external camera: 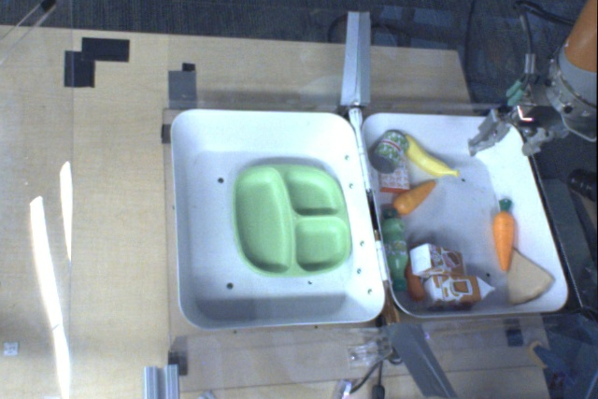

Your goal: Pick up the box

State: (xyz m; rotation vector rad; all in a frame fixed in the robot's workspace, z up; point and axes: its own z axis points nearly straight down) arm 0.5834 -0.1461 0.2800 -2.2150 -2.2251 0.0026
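The box [448, 280] is a brown and white carton lying at the front of the right bin [551, 243], beside a green bottle [395, 243]. My gripper [510, 135] hangs over the bin's far right corner, well behind the box. It is open, its two fingers spread apart with nothing between them.
The right bin also holds a can [391, 148], a yellow banana [429, 159], two carrots [414, 197] [504, 236] and a tan wedge of bread [528, 279]. A green divided plate [291, 217] lies in the left bin [201, 201]. A metal rail [356, 61] divides the bins.
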